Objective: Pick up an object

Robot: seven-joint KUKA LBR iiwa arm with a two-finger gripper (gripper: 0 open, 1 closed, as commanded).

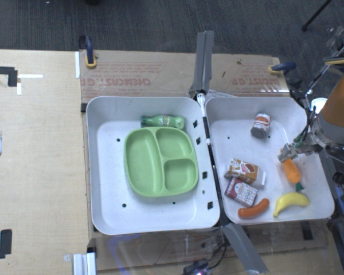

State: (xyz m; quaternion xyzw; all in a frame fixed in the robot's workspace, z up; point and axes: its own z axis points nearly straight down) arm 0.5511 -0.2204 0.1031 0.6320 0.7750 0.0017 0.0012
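In the right-hand shallow white bin (275,110) I see the two-finger gripper (288,152) low at the right wall, just above a small orange carrot with a green tip (292,171); whether its fingers are apart or closed I cannot tell, as they blur together; the carrot lies tilted, perhaps touching the fingertips; a curved yellow banana (291,201) rests just below it; a green divided plastic plate (161,161) sits in the left bin (103,171).
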